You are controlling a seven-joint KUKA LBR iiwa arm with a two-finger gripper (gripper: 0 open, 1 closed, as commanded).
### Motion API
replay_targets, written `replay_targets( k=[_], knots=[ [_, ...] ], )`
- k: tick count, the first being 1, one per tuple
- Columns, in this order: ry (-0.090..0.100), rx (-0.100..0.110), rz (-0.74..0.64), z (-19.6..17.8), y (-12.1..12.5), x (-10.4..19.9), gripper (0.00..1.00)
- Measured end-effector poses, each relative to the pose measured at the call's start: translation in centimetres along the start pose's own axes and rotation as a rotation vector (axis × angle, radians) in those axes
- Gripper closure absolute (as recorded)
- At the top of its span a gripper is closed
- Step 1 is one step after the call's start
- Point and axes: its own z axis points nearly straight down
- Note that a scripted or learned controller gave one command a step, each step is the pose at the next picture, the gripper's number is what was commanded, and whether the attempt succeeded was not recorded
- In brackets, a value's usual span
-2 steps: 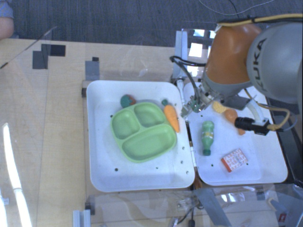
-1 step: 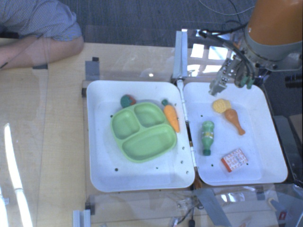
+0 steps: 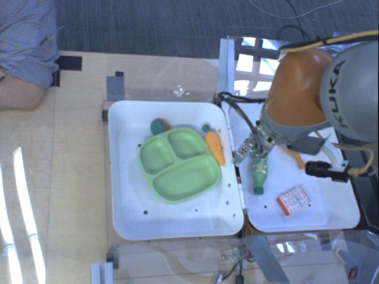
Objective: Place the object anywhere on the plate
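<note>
The gripper (image 3: 251,151) sits low in the right bin (image 3: 337,218), right at the top of the green bottle (image 3: 259,173), and I can't tell how its claw stands. The bottle lies in that bin near the red packet (image 3: 293,199). The green plate (image 3: 177,164) is in the left bin (image 3: 124,176), carrot (image 3: 214,148) touching its right rim.
</note>
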Motion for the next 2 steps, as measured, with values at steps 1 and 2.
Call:
replay_targets(
  k=[1,2],
  knots=[
    [-0.010,-0.006,-0.510,-8.8,0.4,-3.0,1.00],
    [0.000,0.000,-0.265,1.2,-1.6,1.0,1.00]
  ],
)
